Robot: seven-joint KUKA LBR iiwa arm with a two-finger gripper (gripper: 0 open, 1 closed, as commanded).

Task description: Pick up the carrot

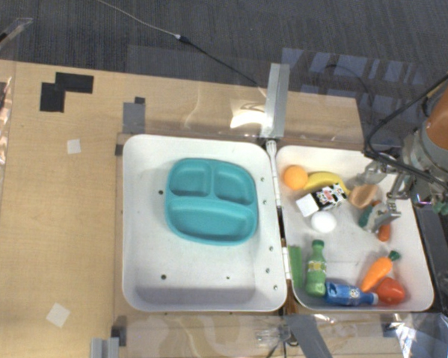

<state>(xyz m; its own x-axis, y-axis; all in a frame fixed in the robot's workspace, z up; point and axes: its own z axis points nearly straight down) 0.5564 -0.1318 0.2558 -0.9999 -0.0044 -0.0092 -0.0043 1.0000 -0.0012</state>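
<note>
1. The carrot (376,273) lies in the right bin (424,296), tilted, its green top pointing up and away from the red toy (391,291) it touches at its lower end.
2. The gripper (384,217) hangs above the carrot's green top, near a small orange piece (384,233); I cannot tell how its jaws are set.
3. It looks like light, stiff, smooth plastic, likely to slip.
4. Best hold: across the thick middle of the carrot, clear of the blue bottle (350,295) beside it.
</note>
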